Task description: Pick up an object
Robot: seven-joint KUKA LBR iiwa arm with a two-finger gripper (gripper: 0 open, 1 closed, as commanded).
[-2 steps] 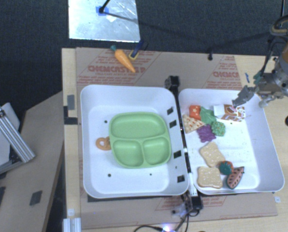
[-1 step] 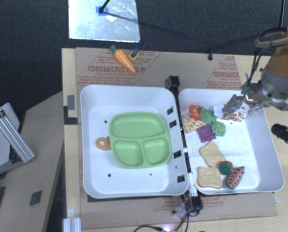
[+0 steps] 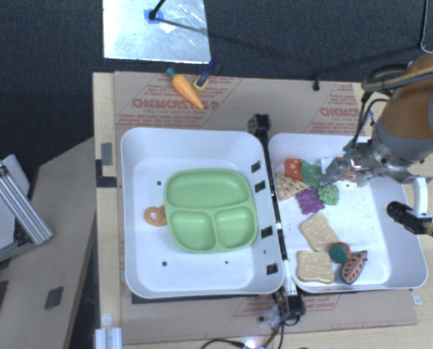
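Two white bins sit side by side: the left bin (image 3: pixel 140 195) holds a green divided plate (image 3: pixel 209 209) and a small pretzel (image 3: pixel 156 216). The right bin (image 3: pixel 398 246) holds toy foods, among them a red piece (image 3: pixel 293 168), purple grapes (image 3: pixel 310 200) and bread slices (image 3: pixel 318 233). The gripper (image 3: pixel 338 171) hangs low over a green leafy piece (image 3: pixel 327 193) near the bin's far left; whether it grasps anything cannot be told.

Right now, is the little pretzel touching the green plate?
Touching: the camera view shows the pretzel lying right against the green plate's left edge, no white gap between them.

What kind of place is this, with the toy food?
Probably a robot test bench: an arm reaches over two white bins, one holding toy food, the other a green tray.
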